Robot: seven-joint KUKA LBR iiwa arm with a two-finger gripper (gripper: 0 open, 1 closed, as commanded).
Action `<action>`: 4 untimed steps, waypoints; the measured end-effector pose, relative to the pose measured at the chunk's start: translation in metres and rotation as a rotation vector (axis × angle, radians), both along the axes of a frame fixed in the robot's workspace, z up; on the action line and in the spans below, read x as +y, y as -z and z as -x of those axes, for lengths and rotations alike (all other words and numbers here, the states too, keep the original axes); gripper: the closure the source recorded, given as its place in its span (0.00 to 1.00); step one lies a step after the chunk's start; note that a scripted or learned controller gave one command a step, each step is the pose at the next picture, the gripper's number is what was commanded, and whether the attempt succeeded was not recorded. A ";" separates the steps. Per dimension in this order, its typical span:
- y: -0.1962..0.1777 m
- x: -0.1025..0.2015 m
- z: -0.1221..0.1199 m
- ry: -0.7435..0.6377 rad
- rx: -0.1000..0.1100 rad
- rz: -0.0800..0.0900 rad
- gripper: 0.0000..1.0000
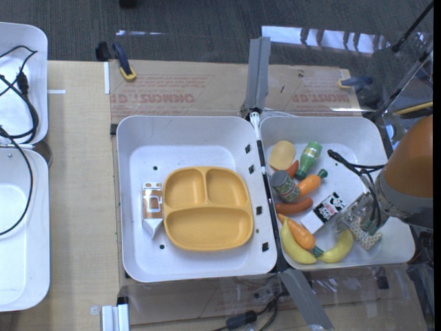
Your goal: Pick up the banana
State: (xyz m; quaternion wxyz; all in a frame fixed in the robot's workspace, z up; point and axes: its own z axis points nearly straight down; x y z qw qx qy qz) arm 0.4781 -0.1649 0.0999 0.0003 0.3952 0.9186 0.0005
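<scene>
Plainly, the curved yellow banana lies at the lower edge of the right white bin, just beside the two-finger gripper, whose grip cannot be told. To take it cleanly, the gripper should drop across the banana's middle, clear of the orange carrot and yellow pear-shaped fruit touching its left end. Farther up sit a black-and-white carton, a green bottle and, upper left, a divided yellow plate.

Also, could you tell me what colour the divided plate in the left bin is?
Yellow-orange; the divided plate shows in the camera view.
</scene>
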 end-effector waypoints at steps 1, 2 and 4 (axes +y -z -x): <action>-0.095 0.038 -0.008 0.225 -0.001 0.001 1.00; -0.095 0.038 -0.008 0.224 -0.001 0.002 0.00; 0.009 -0.019 -0.035 0.244 0.000 0.001 0.00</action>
